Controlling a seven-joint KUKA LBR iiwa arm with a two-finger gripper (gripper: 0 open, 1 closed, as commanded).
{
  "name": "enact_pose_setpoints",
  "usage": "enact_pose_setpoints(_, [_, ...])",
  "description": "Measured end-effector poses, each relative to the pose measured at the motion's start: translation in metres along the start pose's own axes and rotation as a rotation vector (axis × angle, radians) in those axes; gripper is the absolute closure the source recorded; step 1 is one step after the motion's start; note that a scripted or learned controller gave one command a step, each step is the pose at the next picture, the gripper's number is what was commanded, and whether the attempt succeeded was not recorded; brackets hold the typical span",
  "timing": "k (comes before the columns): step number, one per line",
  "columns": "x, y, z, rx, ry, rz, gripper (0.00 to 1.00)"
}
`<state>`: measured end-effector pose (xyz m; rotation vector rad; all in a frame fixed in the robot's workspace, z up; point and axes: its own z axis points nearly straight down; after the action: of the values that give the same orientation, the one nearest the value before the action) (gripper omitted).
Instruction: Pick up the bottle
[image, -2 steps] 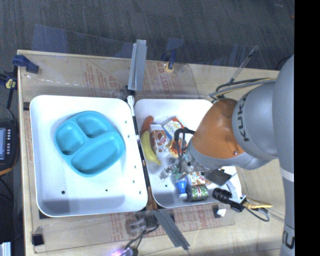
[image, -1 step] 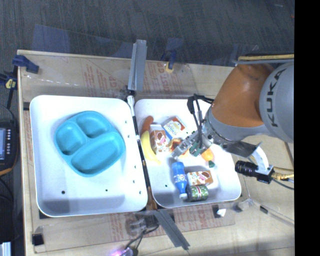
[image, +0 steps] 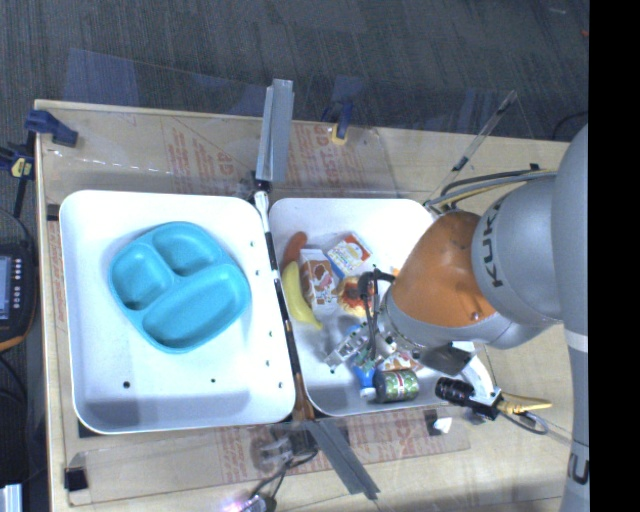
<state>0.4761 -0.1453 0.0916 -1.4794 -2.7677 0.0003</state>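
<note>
My gripper (image: 352, 349) hangs low in the right bin (image: 400, 212), near its front edge, with the orange-banded wrist just right of it. Directly below the gripper lies a small bottle-like item with a blue end (image: 366, 377), partly hidden by the gripper. A green and red can (image: 399, 385) lies on its side just right of the blue end. Whether anything is gripped is hidden.
The right bin also holds a yellow banana (image: 298, 294), a reddish sausage (image: 294, 247) and several small cartons (image: 335, 268) at its left and back. A blue divided plate (image: 178, 285) fills the left bin (image: 90, 370). The arm covers the right bin's right half.
</note>
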Motion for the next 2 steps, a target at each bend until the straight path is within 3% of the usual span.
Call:
enact_pose_setpoints(1, [-0.021,0.063,-0.111,-0.002,-0.005,-0.148,1.00])
enact_pose_setpoints(2, [-0.071,0.025,0.000,-0.001,-0.003,-0.162,1.00])
